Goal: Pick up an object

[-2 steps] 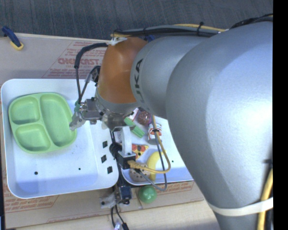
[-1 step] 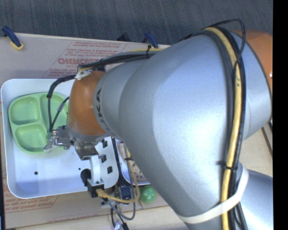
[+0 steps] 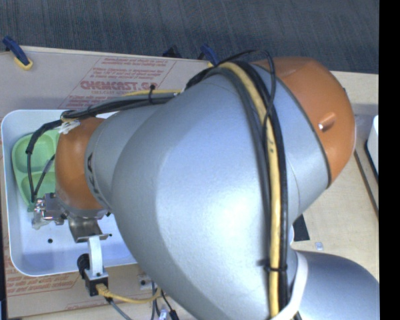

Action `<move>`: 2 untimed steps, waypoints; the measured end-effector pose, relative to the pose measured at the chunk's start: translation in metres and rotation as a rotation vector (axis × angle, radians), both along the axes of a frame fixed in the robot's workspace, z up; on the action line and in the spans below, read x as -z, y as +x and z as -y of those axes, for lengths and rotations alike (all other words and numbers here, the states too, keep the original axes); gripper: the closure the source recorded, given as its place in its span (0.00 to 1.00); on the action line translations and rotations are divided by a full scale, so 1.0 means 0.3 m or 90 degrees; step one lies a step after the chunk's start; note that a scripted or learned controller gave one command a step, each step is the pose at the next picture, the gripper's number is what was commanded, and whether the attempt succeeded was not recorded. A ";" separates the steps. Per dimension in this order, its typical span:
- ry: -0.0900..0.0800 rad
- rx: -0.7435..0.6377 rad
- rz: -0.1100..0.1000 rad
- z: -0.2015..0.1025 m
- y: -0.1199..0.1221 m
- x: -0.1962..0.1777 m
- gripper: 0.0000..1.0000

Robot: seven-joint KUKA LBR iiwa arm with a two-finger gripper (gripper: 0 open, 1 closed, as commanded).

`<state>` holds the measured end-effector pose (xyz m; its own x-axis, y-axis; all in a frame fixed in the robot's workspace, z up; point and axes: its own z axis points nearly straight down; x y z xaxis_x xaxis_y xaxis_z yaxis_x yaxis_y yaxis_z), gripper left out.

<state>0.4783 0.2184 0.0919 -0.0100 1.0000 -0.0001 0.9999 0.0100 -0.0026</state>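
Grey arm [image 3: 207, 199] fills centre frame; end effector [image 3: 50, 212] sits low in white bin [image 3: 17, 245], left, beside green object [image 3: 27, 155]; grip state cannot be told.

Dark grey carpet [image 3: 120, 9] is running across the top, ribbed in fine lines. Below it a sheet of brown cardboard [image 3: 120, 79] is lying over the table, showing red print that reads "CHEMCAST". Two blue clamps [image 3: 17, 51] are gripping the cardboard's far edge, one at the left corner and one nearer the middle. Pale wood of the table [image 3: 363, 85] is showing at the right. Even light is falling throughout.
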 end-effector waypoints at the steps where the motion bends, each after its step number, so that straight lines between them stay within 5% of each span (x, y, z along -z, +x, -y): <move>1: -0.001 -0.002 0.000 0.002 0.003 -0.032 1.00; 2: -0.001 -0.002 0.000 0.002 0.002 -0.032 0.00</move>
<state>0.4790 0.2178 0.1016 -0.0138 0.9999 -0.0016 0.9999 0.0138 -0.0024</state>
